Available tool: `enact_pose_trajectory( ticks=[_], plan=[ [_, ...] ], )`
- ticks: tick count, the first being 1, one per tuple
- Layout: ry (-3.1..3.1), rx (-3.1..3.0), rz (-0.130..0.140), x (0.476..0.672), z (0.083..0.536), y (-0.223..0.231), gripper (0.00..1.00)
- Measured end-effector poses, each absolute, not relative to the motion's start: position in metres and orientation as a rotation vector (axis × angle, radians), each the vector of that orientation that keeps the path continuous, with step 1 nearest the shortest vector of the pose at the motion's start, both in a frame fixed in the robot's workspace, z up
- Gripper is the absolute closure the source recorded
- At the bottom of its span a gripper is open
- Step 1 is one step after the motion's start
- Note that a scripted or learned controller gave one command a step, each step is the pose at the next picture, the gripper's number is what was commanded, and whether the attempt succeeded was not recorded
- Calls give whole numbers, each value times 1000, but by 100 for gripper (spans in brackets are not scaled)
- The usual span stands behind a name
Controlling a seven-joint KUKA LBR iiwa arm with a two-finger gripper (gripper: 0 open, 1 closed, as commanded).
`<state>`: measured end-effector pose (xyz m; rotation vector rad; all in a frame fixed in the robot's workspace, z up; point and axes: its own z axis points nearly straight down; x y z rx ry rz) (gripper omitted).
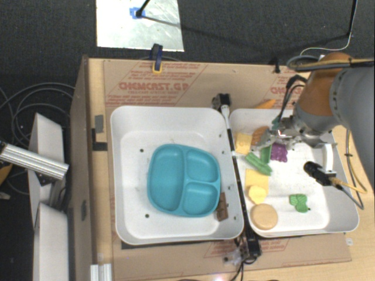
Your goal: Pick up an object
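In the right bin [337, 215] lie several toy foods. A purple bunch of grapes [279, 153] rests just below my gripper [276, 134], which hangs low over the bin's far left part. An orange-brown piece [258, 136] sits right beside the gripper on its left, next to a yellow block [242, 142]. A green pickle-like piece [258, 163] lies slanted below them. Nearer the front are a second yellow block [256, 186], a round tan biscuit [264, 216] and a small green piece [299, 202]. I see nothing lifted off the bin floor.
The left bin [132, 157] holds a blue divided plate [184, 180], with a small brown piece [222, 206] at its near right corner. An orange item [266, 104] lies just beyond the right bin's far rim. The grey arm [345, 98] covers the right bin's far right corner.
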<state>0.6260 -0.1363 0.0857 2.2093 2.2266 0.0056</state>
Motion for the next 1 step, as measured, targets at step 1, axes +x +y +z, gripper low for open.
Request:
enact_pose_trajectory(
  ticks=[1],
  plan=[
    [2224,2211,6,625,97,-138,100]
  ],
)
